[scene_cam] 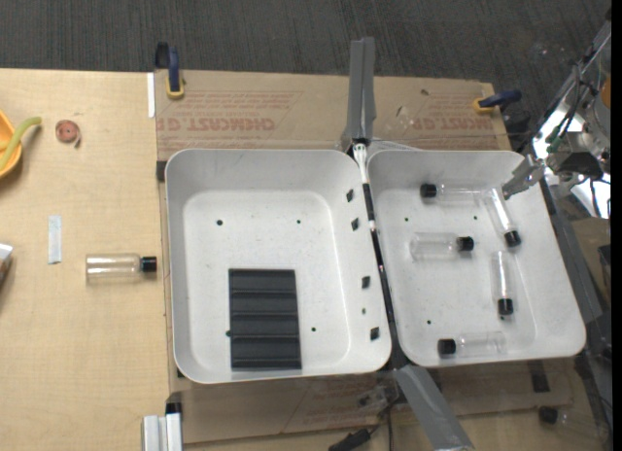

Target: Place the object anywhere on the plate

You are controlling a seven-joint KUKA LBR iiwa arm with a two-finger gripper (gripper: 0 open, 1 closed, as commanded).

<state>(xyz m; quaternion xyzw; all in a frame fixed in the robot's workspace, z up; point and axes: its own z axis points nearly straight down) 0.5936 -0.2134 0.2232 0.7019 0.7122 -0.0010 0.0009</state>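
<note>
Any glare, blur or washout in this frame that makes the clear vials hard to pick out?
Camera view: even, soft lighting with faint shadows; the right bin is bright white, so the clear vials nearly vanish apart from their black caps; glare and blur smear the gripper at the right edge; the dark ribbed plate reads sharply.

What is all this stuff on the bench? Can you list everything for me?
White bins: two, side by side, left bin and right bin.
Ribbed plate: one, black, lying in the left bin near its front edge.
Clear vials in the right bin: five, black-capped, scattered.
Vial on the bench: one, clear with black cap, left of the bins.
Cardboard sheet: one, brown, under the bins.
Clamps: two, blue and yellow, at the cardboard's far corners and.
Small disc: one, reddish, far left on the bench.
Gripper: one, metallic, over the right bin's far right corner.
</note>
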